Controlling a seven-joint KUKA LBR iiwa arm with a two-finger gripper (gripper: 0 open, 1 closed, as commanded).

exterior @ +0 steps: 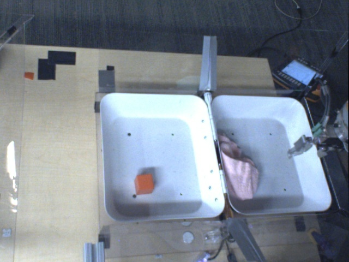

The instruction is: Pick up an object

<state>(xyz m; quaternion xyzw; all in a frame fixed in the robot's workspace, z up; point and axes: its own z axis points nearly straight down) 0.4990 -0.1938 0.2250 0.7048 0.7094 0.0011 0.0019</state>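
Hovering at the right bin's (305,113) right rim, gripper (299,146) sits over bare floor w/ nothing btwn its fingers; open vs shut, can't tell. Pink cloth (239,171), soft and crumpled, slumps against the divider wall. Orange block (144,184), hard-edged cube, rests flat in left bin (152,105), well apart.

It is a robotics laboratory: a pale wooden bench (54,162) carries two white bins (109,146), a control pendant (299,72) with cables (289,7) lies on dark carpet (136,10).
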